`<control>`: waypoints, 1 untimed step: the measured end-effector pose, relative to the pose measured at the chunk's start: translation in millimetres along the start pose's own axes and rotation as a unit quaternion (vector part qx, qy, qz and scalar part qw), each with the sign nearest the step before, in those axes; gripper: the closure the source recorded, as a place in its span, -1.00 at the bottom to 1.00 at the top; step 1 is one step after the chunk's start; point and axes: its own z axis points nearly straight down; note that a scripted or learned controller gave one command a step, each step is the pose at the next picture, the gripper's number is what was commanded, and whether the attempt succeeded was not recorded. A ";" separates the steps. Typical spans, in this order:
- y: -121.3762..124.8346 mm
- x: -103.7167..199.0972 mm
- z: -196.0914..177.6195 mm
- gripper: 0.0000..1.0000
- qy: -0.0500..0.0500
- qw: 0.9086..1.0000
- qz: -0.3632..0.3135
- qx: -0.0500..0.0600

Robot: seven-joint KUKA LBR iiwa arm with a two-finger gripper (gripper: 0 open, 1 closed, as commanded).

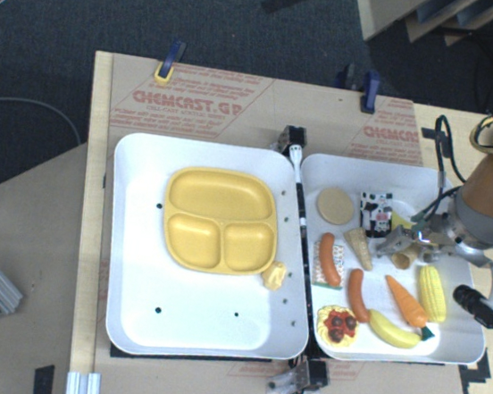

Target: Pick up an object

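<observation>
The end effector (pixel 399 248) hovers low just right of the toy sausage (pixel 330 259); its opening cannot be told. A descent onto one toy seems next.

Glossy white plastic bins (pixel 132 249); smooth matt yellow plastic tray (pixel 221 220)

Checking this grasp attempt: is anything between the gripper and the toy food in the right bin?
Nothing visible. The gripper is low in the right bin, right among the toys, next to the carrot and corn.
</observation>
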 end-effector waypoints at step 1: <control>0.8 -0.4 -11.9 1.00 -0.001 1.000 0.000 -0.002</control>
